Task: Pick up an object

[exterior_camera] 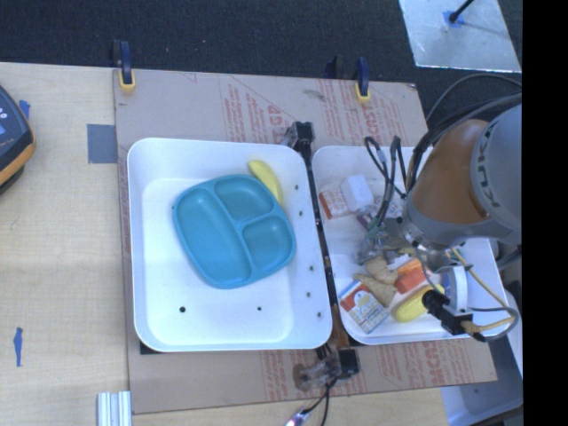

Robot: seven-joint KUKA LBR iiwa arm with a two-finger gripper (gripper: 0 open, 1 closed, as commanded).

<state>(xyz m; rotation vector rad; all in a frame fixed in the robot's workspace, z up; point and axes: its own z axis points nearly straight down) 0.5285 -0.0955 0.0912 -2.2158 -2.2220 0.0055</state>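
Camera view has my gripper down in the right bin, buried under the wrist and cables, so I cannot tell its state or whether it has anything. Objects crowd just toward the near edge of it: a tan piece, an orange item, a yellow lump and a small printed carton. Farther out, the left bin holds a blue divided plate and a banana, well apart across the divider.
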